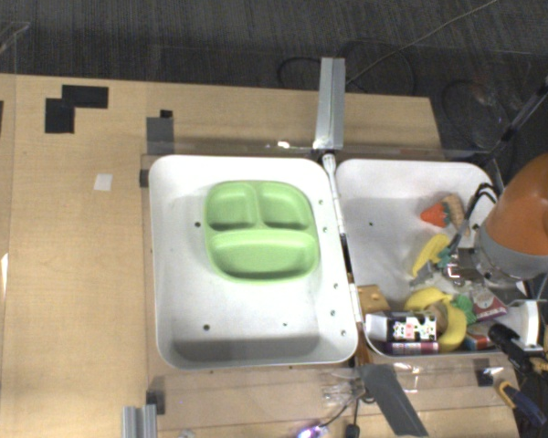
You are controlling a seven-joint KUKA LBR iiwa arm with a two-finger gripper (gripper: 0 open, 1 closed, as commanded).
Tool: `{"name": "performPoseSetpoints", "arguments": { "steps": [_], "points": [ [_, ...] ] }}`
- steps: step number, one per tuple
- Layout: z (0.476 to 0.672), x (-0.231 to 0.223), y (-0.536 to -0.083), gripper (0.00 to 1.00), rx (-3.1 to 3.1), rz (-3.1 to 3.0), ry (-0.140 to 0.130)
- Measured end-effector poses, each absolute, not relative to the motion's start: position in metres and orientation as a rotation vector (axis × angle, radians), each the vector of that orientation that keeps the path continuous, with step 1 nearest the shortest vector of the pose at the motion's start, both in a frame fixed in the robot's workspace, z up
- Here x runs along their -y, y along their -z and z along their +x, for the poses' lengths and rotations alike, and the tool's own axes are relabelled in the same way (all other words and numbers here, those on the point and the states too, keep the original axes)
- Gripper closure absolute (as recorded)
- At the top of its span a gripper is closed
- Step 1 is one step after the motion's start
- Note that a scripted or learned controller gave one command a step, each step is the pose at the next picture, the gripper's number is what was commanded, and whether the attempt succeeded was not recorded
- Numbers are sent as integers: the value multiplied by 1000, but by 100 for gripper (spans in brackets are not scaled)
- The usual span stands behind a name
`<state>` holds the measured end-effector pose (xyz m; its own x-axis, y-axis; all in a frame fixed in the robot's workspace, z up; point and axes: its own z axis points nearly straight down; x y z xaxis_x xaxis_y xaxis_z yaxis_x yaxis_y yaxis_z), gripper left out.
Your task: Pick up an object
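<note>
Reaching in from the right, the arm [530, 217] sits low over the right bin [384, 190], its orange band above the wrist hiding part of the bin's right side. The gripper [458, 267] is down among the clutter at the near right of that bin; whether the fingers are open or closed I cannot tell, as the wrist and the objects crowd them.

Candidate objects are heaped together toward the near right corner of that bin: a yellow banana [429, 252] just left of the gripper, a second banana [443, 318] nearer the front, an orange piece [433, 214] further back, and a dark box with a label [402, 328] lying along the near wall. Judgement: heaping leaves the far left of the bin bare, so the arm works the crowded corner, where neighbours may block a clean grip.

Left bin [173, 336] carries a green divided plate [258, 229], lying flat near its centre, well apart from the gripper.

Both bins rest side by side on the wooden worktop [64, 272].

Nothing is visibly between the fingers, so no pick is confirmed.
</note>
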<state>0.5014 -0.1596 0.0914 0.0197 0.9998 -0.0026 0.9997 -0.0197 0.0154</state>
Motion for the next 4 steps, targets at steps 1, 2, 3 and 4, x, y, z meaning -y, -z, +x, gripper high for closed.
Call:
{"name": "performPoseSetpoints", "arguments": {
  "steps": [1, 2, 3, 4],
  "points": [
    [504, 156, -103, 100, -2195, 2228, -27],
    [572, 106, -146, 100, -2290, 2149, -3],
    [589, 103, -218, 100, -2441, 1973, -3],
    [524, 128, -221, 100, -2416, 2005, -2]
  ]
}}
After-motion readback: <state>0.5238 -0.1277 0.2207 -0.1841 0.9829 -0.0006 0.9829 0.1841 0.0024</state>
